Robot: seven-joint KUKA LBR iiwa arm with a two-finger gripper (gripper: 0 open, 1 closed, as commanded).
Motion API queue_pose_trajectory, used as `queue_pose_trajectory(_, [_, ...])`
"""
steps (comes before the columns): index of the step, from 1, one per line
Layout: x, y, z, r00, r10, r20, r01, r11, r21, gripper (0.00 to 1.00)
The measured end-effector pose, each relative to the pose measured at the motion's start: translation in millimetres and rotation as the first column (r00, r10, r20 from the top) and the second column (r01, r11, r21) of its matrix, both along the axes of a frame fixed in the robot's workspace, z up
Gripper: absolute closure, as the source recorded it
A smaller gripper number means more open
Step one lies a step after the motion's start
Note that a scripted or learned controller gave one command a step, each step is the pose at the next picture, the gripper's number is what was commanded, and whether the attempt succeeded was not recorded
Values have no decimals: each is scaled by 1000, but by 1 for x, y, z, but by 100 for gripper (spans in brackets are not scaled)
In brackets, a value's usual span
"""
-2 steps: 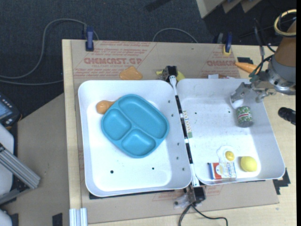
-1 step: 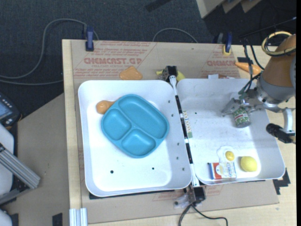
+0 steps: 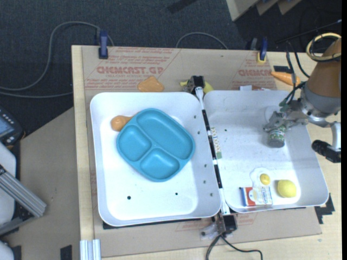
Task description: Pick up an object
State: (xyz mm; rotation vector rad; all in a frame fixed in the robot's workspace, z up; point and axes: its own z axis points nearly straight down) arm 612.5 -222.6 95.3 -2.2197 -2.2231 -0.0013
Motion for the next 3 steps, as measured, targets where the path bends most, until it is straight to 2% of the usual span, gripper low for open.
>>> queue_pose_trajectory(1, [25,53,0,1000,4,2,-4,1000,0,100])
queue_pose_trajectory(2, [48,108,50,1000,4,-2,-4,1000,-1,100])
queue_pose_trajectory(3, [3,161,92,1000,3,-3,-3,1000,2,100])
